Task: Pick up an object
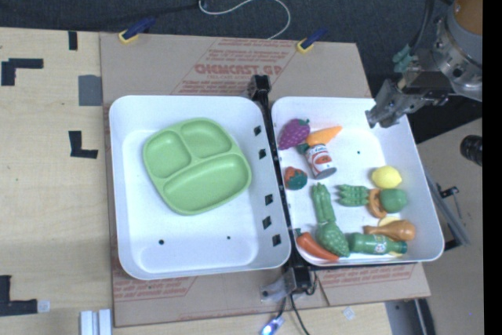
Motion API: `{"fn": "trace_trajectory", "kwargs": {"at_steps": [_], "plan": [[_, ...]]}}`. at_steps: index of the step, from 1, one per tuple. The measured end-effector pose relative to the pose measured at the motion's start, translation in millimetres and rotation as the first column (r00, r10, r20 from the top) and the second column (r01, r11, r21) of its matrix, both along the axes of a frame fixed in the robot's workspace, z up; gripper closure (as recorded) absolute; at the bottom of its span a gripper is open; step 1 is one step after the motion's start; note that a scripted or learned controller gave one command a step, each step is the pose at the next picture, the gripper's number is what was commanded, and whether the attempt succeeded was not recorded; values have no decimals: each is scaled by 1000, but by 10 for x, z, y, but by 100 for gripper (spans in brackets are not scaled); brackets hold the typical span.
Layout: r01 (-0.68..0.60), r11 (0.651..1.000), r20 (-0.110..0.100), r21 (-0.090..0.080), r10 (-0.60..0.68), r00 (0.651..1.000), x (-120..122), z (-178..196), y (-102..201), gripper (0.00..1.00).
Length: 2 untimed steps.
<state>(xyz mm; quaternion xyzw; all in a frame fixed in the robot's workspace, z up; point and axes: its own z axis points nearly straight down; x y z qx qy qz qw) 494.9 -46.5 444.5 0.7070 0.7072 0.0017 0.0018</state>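
Nearest the camera, toy foods crowd the right bin [416,161]: a carrot [312,246], a lemon [386,176], a small can [320,160]. Above that bin's far right corner hangs the hand [386,112], well apart from the toys; its opening cannot be told. A green plate [196,165] lies in the left bin [129,192].

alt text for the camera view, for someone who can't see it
A robot arm's gripper hovers over the upper right edge of the right bin, which holds a scatter of toy foods. The left bin holds a green divided plate. Both bins sit on cardboard on a bench.
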Motion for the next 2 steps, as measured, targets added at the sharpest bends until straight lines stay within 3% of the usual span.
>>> {"fn": "trace_trajectory", "kwargs": {"at_steps": [1, 2], "plan": [[-9, 1000, 3, 1, 9, 1000, 335, 674, 792, 100], [8, 1000, -7, -1, -8, 1000, -34, 559, -183, 100]]}}
